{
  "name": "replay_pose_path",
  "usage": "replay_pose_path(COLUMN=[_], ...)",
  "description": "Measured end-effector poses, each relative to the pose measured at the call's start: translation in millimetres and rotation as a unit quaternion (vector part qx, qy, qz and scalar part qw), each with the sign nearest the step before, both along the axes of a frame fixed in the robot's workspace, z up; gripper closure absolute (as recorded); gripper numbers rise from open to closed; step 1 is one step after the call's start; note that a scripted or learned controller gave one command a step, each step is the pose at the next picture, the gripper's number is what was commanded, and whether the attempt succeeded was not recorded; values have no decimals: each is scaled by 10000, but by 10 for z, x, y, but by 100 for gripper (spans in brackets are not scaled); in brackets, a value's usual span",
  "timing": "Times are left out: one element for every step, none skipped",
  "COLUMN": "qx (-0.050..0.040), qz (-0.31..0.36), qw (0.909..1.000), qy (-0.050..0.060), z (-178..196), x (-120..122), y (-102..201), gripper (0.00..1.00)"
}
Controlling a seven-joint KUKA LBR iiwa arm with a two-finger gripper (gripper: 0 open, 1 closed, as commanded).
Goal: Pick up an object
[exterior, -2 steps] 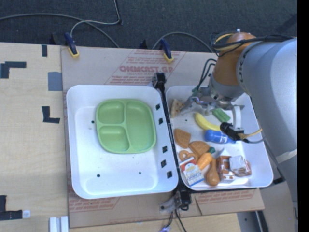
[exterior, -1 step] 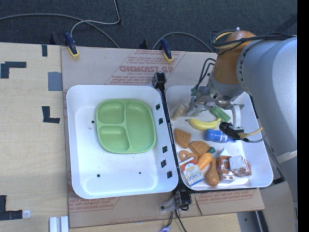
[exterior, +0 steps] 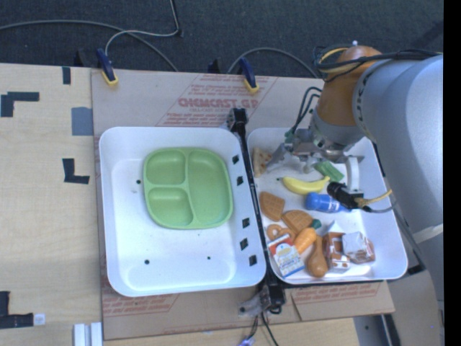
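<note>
Two-finger gripper (exterior: pixel 311 152) hovers at the right white bin's (exterior: pixel 392 265) 12 o'clock edge above the yellow plastic banana (exterior: pixel 305 185); jaws' state indiscernible. Left white bin (exterior: pixel 122 265) holds a green divided plate (exterior: pixel 188 187), open floor toward 6 o'clock.

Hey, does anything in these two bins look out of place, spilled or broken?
Nothing looks spilled or broken. The green divided plate lies flat in the left bin. The toy food, including a banana and carrot, is jumbled in the right bin.
</note>
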State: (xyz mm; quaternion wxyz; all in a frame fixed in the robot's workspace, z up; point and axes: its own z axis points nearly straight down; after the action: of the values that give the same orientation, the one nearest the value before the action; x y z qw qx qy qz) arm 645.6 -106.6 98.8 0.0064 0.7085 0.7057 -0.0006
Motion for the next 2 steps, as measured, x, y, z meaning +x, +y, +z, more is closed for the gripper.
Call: replay_pose_path(qx=[41,32], qz=[25,25], qw=[10000,10000], qy=[28,11], z=[-124,-18], x=[-479,-470], y=[-99,-103], gripper=[0,100])
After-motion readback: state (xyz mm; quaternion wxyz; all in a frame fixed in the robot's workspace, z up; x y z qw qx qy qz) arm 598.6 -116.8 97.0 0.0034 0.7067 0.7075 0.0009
